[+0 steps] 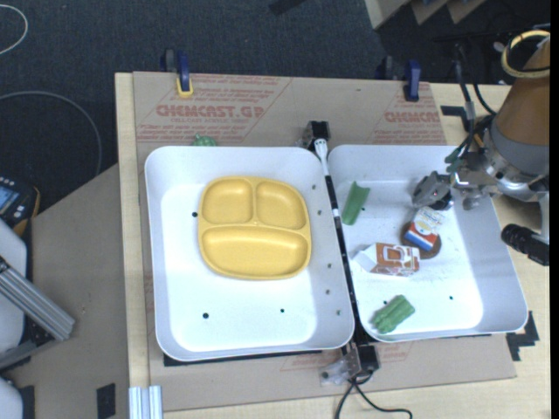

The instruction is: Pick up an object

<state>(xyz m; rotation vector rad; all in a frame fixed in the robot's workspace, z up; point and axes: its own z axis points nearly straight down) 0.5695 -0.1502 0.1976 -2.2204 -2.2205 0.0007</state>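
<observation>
Gripper [434,194] over right bin [489,308], yellow tray [255,227] in left bin [175,278]

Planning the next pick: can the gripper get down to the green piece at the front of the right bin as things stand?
Probably yes. The green piece lies alone with nothing over it; the gripper hovers farther back in the same bin.

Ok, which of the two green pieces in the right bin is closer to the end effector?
The flat green strip near the bin's upper left, by the divider. The bumpy green piece lies at the bottom edge, farther from the end effector.
</observation>
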